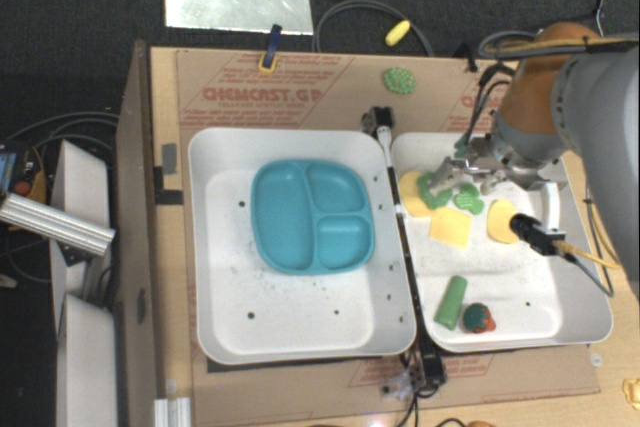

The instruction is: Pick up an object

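Green and yellow toy pieces lay in the right bin (pixel 590 315), and the gripper (pixel 458 177) stood low over the green leafy piece (pixel 436 191) near the bin's upper left corner. That piece lay at about seven o'clock from the gripper, touching or almost touching it; whether the hand was clenched or released, I could not tell.

Left bin (pixel 215 245) largely filled by teal divided plate (pixel 312 216), right bin (pixel 580 315) crowded rearward, front-right floor open
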